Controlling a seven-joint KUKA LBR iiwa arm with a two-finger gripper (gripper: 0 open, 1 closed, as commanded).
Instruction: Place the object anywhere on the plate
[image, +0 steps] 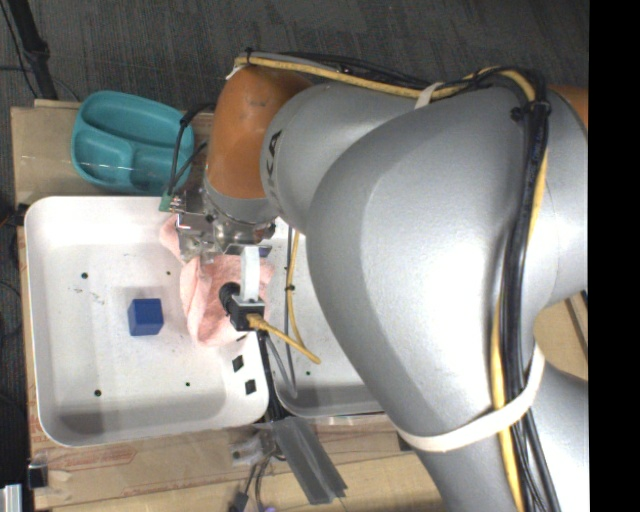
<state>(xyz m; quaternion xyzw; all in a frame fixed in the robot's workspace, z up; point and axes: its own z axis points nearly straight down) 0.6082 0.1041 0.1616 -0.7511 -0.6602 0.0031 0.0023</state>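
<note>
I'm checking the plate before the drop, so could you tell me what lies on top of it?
The gripper and wrist hang over the pink plate, covering much of it. The visible parts are bare. The blue cube sits beside it on the bin floor, apart.

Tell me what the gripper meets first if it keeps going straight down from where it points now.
Most likely the pink plate lying in the left white bin: the gripper hangs over the plate's upper part, pointing down. Depth is hard to read from this slant. The blue cube sits off to the side, outside that line.
</note>
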